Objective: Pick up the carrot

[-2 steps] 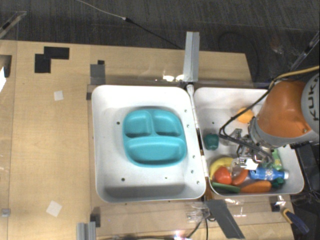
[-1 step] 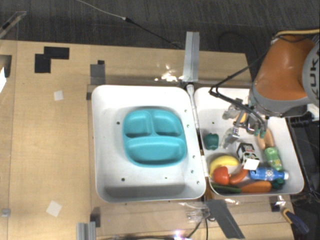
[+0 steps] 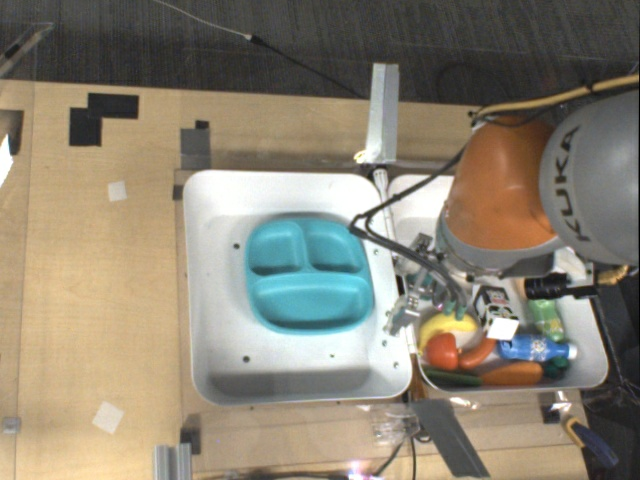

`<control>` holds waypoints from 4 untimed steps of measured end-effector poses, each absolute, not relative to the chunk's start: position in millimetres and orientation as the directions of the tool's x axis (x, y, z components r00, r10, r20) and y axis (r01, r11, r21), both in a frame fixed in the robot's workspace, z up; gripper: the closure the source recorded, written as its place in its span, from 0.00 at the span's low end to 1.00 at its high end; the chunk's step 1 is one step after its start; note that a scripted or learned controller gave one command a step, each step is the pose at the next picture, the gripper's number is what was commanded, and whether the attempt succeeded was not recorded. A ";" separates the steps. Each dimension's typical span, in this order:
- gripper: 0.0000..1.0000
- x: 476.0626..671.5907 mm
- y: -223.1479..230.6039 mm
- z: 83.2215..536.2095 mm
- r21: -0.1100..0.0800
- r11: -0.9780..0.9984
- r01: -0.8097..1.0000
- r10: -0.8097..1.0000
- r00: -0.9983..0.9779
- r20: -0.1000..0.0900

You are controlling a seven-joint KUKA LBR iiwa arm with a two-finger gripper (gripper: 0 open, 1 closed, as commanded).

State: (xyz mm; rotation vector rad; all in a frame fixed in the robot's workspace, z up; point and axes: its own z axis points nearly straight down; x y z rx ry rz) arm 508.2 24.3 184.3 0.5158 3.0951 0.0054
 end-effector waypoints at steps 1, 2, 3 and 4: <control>0.00 508.4 21.6 184.6 0.003 0.944 0.329 0.329 -0.944 -0.004; 0.00 508.4 21.6 184.6 0.003 0.944 0.329 0.329 -0.944 -0.004; 0.00 557.9 119.5 150.7 0.004 0.600 0.800 0.800 -0.600 -0.001; 0.00 646.7 130.8 99.7 0.023 0.649 0.760 0.760 -0.649 -0.010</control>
